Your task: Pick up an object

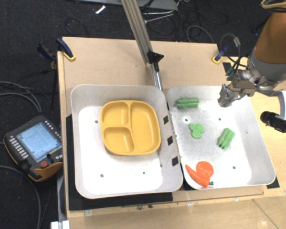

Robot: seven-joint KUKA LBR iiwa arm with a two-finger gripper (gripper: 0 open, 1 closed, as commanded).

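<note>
The right bin [257,171] holds several small items: a green ridged piece [187,103] near its far left, a green clover-like piece [197,130] in the middle, a green bundle [226,138] to its right, and a red-orange tomato with a carrot [202,172] at the near edge. My gripper [227,99] hangs over the far right part of this bin, above and behind the green bundle, with nothing seen between its fingers. It touches none of the items.
The left bin [85,175] carries a yellow three-compartment plate [131,128]. A metal pole [139,25] slants down to the divide between the bins. A teach pendant [35,147] lies left of the bench. Clamps sit on the bench's far corners.
</note>
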